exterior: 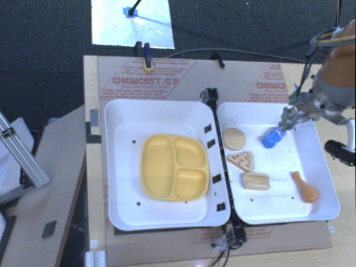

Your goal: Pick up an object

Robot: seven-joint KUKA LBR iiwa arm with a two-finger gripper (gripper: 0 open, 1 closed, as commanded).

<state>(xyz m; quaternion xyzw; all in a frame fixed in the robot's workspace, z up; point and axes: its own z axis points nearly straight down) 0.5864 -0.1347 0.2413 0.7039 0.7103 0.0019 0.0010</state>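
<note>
The claw (290, 119) hangs over the far part of the right bin (317, 149), reaching in from the right on the grey arm (334, 77). Whether it is released or clenched I cannot tell; the tips are too small and blurred. Just below and to the left of it, touching or nearly touching its tip, lies a blue cup (272, 138), tilted on its side on the bin floor. That closeness suggests the blue cup is the thing being tried for, though nothing shows it lifted or gripped.

Further left of the claw sits a round cookie (234, 138); below that, a pizza slice (241, 161) and a bread roll (256, 181). Below and slightly right of the claw, well apart from it, lies a drumstick (305, 187). The pieces are scattered loosely, leaving room to come down beside each.

Far to the left, in the left bin (128, 121), a yellow divided plate (174, 167) lies flat.
</note>
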